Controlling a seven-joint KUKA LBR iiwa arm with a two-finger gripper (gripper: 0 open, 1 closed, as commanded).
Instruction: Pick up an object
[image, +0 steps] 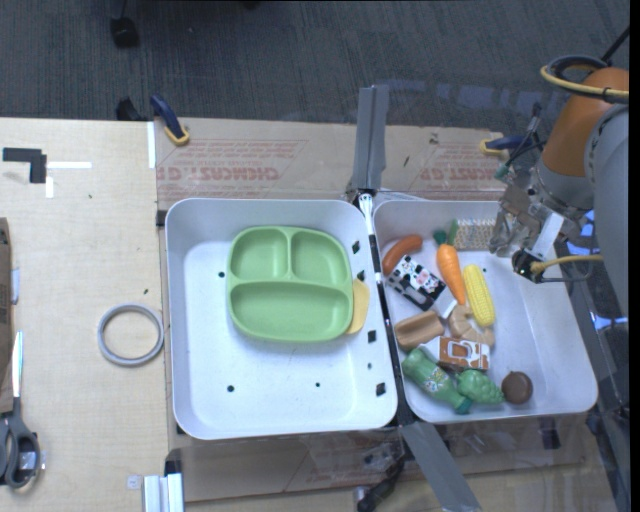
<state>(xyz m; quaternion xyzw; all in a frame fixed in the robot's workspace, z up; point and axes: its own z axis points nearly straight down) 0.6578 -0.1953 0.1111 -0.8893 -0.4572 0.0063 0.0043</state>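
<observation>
I see my gripper (510, 232) at the right bin's (545, 340) far right edge; whether it's spread I can't tell. Toys cluster left: carrot (450, 270), corn (479, 293). Bare floor lies right of them.

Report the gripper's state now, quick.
Gripper: over the far right corner of the right bin; open or closed cannot be told, and nothing is seen held.

Red printing runs along the cardboard sheet (260, 160) behind the bins, upside down and too blurred to read. Nothing else carries legible text.
</observation>
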